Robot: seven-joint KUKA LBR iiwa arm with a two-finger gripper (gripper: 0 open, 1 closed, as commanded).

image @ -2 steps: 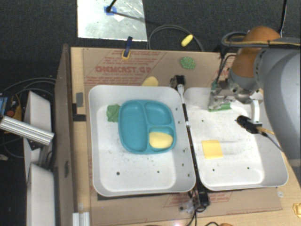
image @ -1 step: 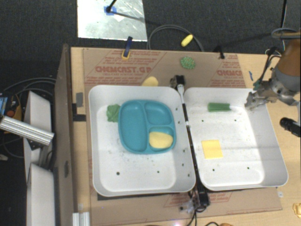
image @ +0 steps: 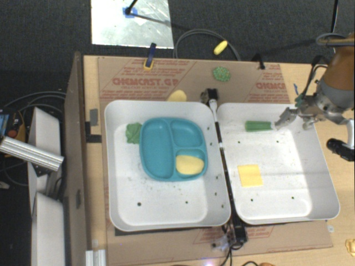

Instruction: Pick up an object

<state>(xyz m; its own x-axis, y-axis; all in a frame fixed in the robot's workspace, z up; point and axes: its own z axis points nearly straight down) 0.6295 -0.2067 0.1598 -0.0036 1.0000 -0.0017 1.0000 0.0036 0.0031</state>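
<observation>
From above the bench, the grey arm with its orange band point(image: 339, 71) reaches in from the right and hangs over the far right corner of the right shallow white bin point(image: 299, 212). Its two-finger gripper point(image: 295, 118) has its fingers spread apart, one thin tip slanting toward the left and the other pointing down nearer the bin's right wall, and nothing sits between them. Just beside the left fingertip, close but seemingly not touching, though the blur makes that hard to judge, lies a small green oblong block point(image: 258, 126) flat on the bin floor near the back wall. Nearer the front of the same bin rests a flat yellow square piece point(image: 250, 175), well apart from the gripper. The left shallow white bin point(image: 166, 218) holds a teal plastic divided plate point(image: 163, 148) in its middle, with a pale yellow rounded lump point(image: 189, 164) lying in the plate's lower right compartment. A small green leafy-looking piece point(image: 133, 132) touches the plate's left rim, on the bin floor.
</observation>
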